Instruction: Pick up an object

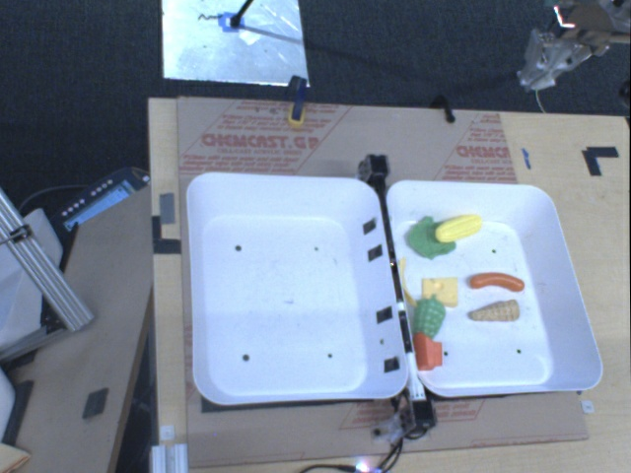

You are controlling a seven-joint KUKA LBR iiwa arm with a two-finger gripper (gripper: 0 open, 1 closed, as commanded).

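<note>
The right bin (562,264) holds several toy foods. A yellow corn cob (458,228) lies against a green leafy piece (426,238) near the bin's back left. A red sausage (496,282) and a tan cone (494,311) lie in the middle. A yellow cheese block (441,290) sits left of them, and a carrot with a green top (428,331) lies by the divider. My gripper (552,59) hangs at the top right, well behind the bins and far above the objects, with nothing seen in it.
The left bin (286,284) stands beside the right one on a cardboard sheet (266,141). A shiny metal plate (232,28) lies at the back left. A grey device and a rail (44,274) sit off the bench's left side.
</note>
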